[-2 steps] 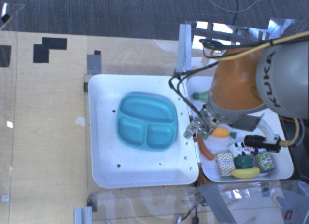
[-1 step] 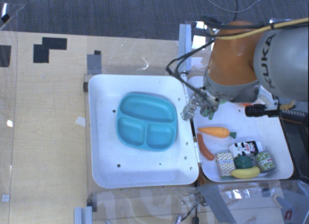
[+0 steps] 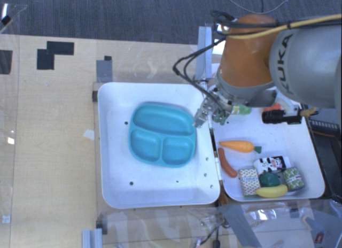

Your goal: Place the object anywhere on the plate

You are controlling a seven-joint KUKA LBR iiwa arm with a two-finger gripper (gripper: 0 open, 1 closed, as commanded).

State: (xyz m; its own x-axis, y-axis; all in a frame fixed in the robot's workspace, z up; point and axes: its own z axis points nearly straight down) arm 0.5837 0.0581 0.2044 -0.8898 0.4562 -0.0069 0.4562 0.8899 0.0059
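A blue plate [image 3: 162,133] with three compartments lies in the left white bin [image 3: 115,150], and nothing rests on it. My gripper [image 3: 210,115] hangs low over the divide between the two bins, just off the plate's upper right corner. A small green thing [image 3: 241,110] shows right behind the gripper, in the right bin [image 3: 312,161]. I see no object clearly held.
The right bin holds an orange carrot [image 3: 237,146], a red sausage [image 3: 227,163], a yellow banana [image 3: 271,191], a black-and-white carton [image 3: 270,163], a dark green item [image 3: 270,179] and two patterned packets [image 3: 249,181]. The arm's big grey and orange body covers the bin's far part.
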